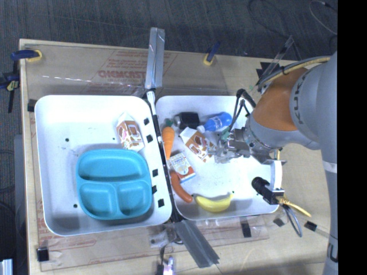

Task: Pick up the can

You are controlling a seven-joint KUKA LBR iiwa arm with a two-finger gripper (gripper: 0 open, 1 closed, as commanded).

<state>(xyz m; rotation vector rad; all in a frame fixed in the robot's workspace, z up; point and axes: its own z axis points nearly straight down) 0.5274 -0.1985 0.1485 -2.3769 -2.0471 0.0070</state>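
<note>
Where bins (pixel 57 119) sit, wooden bench (pixel 86 62).

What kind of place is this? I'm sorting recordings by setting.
Likely a robot lab test bench: a grey arm reaches over two white bins holding toy food like a banana, with clamps at the bench edge.

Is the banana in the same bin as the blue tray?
No, the banana lies in the right bin, while the blue tray sits in the left bin.
</note>
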